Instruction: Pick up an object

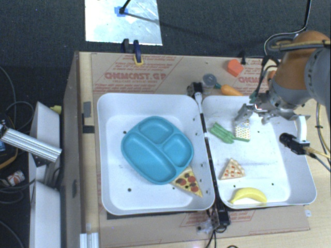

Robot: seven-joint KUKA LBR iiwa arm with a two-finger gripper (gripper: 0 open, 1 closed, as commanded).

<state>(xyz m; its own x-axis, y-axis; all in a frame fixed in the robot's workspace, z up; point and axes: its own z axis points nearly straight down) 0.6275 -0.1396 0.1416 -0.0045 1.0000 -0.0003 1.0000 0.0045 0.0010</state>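
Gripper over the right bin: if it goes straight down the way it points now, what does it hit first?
Probably the waffle-patterned toy piece just below the gripper, beside the green piece; depth is unclear.

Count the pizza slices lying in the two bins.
2: one pizza slice in the left bin beside the blue plate; another slice in the right bin.

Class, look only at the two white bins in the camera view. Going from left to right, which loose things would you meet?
Blue divided plate → pizza slice → green bean pod → sandwich wedge → banana. The waffle piece by the hand overlaps others in position, so I leave it out.
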